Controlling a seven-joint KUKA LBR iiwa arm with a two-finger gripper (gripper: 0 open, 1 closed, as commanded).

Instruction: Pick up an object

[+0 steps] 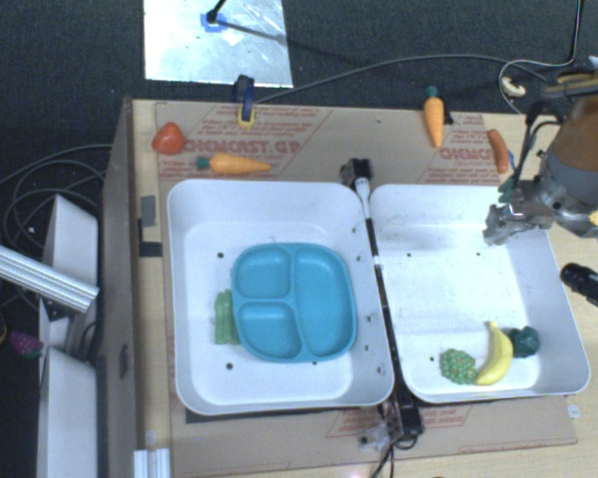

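The left bin (194, 267) holds a blue divided plate (293, 302), with a green toy vegetable (224, 318) lying against the plate's left edge. On the cardboard (309, 132) beyond the bins lie a red toy (168, 138), a carrot (234, 164) lying flat, another carrot (435, 119) set lengthwise, and an orange piece (497, 149) further right. The right bin (429, 267) carries three toys in its near right corner: a green bunch (458, 366), a yellow banana (495, 355) touching it, and a dark teal piece (524, 342) just right of the banana. The gripper (506, 220) hangs over the bin's far right part, well apart from these toys; whether its claw is apart or together I cannot tell.
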